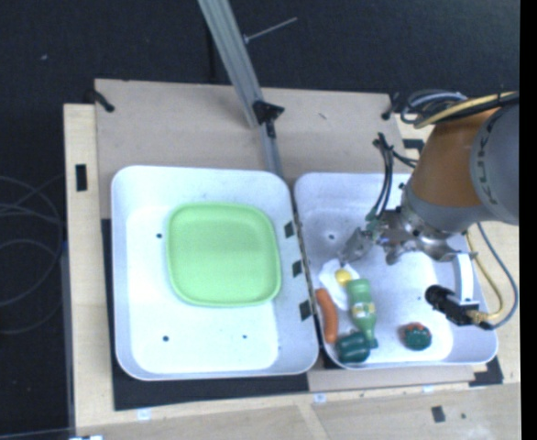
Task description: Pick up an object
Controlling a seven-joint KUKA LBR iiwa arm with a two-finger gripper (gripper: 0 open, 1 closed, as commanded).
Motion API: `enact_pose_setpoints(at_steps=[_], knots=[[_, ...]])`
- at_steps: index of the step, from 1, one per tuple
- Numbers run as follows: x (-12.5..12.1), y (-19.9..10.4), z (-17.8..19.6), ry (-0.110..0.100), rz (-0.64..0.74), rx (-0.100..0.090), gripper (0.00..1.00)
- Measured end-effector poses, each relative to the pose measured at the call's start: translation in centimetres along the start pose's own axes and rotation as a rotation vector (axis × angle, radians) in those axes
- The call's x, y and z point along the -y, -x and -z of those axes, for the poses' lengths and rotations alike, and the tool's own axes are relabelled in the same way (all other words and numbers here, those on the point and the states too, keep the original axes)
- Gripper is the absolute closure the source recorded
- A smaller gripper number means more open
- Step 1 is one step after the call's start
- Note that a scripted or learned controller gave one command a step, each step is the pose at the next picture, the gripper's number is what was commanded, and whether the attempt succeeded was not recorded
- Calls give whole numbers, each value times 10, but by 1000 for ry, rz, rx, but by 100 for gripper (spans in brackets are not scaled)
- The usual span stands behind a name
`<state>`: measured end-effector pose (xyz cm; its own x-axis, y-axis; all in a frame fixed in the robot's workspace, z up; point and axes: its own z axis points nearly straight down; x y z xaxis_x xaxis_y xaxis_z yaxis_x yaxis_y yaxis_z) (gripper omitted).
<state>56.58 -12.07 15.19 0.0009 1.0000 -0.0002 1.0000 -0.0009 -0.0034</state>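
Objects for picking lie in the right bin (342, 200): going left to right, one orange carrot-like piece (327, 313), one green bottle (361, 306) with a yellow and white piece (344, 276) at its top end, one dark green lump (352, 346), and one round green and red thing (416, 335). No writing is readable. The left bin (136, 246) holds one green plate (223, 253). Above the right bin hangs the hand (378, 242); I cannot tell how it is set, and nothing is seen in it.
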Motion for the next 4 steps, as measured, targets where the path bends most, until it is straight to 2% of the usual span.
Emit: enact_pose_setpoints(at_steps=[1, 3, 4], knots=[[-1, 0, 13, 5, -1, 0, 100], [-7, 0, 101, 8, 1, 1, 100], [-34, -47, 92, 3, 4, -1, 100]])
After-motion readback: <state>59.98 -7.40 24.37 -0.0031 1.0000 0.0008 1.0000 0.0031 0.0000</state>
